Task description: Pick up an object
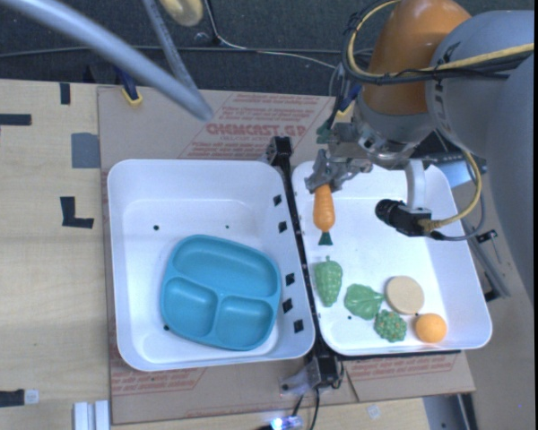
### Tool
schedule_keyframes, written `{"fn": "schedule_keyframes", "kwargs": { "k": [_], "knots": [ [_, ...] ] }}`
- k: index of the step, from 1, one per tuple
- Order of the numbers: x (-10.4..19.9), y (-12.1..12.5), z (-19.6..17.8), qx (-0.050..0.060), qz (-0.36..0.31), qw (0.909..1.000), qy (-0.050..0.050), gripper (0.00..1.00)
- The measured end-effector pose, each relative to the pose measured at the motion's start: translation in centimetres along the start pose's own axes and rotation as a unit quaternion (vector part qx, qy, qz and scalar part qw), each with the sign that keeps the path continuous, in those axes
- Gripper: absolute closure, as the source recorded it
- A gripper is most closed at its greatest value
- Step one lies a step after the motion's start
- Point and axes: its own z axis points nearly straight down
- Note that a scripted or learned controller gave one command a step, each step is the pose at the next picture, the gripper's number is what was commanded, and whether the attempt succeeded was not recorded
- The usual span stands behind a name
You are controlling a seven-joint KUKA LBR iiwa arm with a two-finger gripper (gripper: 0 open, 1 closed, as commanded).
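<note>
Two shallow white bins are seen side by side on the desk [36, 240], which is covered under them by a sheet of brown cardboard [251, 128]. In the left bin [130, 195] a blue divided tray [220, 291] is laid flat, toward the near side, with three compartments visible. The two bins are separated by a dark strip with black clips [294, 240].

Just past that strip, in the right bin [466, 330], a carrot [324, 210] is seen hanging upright, its orange body up and its green stub pointing down. Its top is gripped between the fingers of the end effector [325, 183], which are closed narrowly on it; whether the carrot's lower end touches the bin floor cannot be told. Below the carrot, a green leafy piece [328, 279] is lying near the left wall. Further right, near the front wall, a second green leaf [363, 300], a small green floret [390, 326], a pale round disc [404, 294] and an orange ball [429, 328] are grouped closely together. Above them the grey arm with its orange band [421, 25] is reaching in from the right.
</note>
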Motion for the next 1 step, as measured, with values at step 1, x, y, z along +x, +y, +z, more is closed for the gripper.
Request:
{"fn": "schedule_keyframes", "kwargs": {
  "k": [1],
  "knots": [
    [4.84,-0.24,-0.03,0.0,0.0,1.0,0.0,1.0]
  ]
}}
